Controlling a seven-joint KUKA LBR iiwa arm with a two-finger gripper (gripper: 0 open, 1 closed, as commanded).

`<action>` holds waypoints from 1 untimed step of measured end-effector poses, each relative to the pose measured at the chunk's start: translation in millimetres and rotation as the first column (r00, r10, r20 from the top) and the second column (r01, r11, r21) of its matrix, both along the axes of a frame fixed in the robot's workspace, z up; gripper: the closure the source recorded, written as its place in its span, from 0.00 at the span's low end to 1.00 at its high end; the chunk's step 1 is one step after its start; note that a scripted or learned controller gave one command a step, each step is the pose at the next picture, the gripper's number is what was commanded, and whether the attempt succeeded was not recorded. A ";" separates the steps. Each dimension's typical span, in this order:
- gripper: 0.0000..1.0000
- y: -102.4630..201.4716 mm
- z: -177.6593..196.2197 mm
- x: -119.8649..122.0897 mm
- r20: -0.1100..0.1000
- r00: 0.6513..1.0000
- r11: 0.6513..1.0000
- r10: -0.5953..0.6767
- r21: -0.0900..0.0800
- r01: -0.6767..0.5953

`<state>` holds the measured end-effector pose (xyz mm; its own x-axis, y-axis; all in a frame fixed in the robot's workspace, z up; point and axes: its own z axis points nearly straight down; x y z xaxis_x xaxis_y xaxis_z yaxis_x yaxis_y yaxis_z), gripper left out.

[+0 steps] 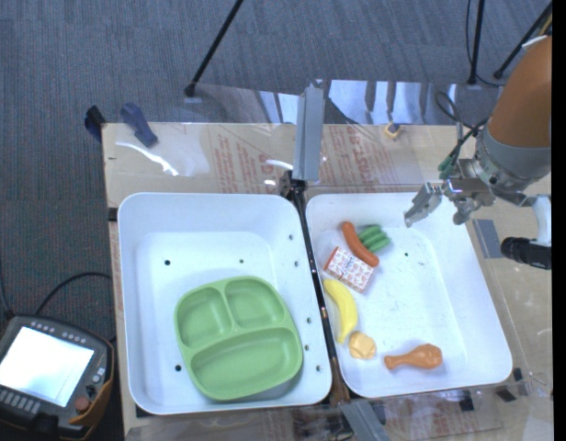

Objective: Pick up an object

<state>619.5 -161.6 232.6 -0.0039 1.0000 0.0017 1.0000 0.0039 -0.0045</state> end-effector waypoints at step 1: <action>0.00 65.4 -136.3 25.9 0.008 0.992 0.992 -0.130 -0.002 0.130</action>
<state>645.4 -96.2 96.3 0.1257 0.9921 0.0001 0.9921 -0.1256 0.0032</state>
